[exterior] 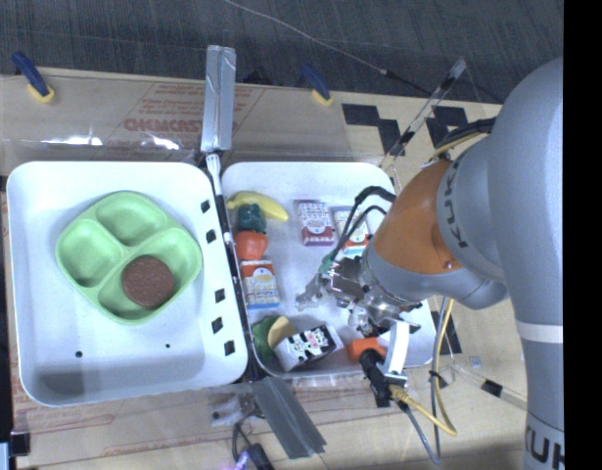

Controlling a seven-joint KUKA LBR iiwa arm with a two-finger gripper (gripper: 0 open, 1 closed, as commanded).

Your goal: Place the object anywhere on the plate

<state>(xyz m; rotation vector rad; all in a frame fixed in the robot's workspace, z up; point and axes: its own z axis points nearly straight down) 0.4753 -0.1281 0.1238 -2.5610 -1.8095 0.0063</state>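
Observation:
A green sectioned plate (105, 233) lies in the left bin (46, 360), with a round brown patty (148, 280) in its lower right compartment. My gripper (351, 300) is low over the right bin (281, 179), near its front right part, under the grey and orange wrist. Close to it lie a black-and-white carton (310, 345) and a small orange piece (364, 349). Further left are a banana (257, 205), an orange bottle (254, 258), a red packet (315, 221) and a green and yellow item (273, 331). The wrist hides what is right under the gripper.
A grey divider bar (218, 96) runs between the two bins at the back. The arm's large grey body (521, 213) covers the right side of the bench. Blue clamps (33, 74) hold the cardboard at the back edge. Cables trail at the front right.

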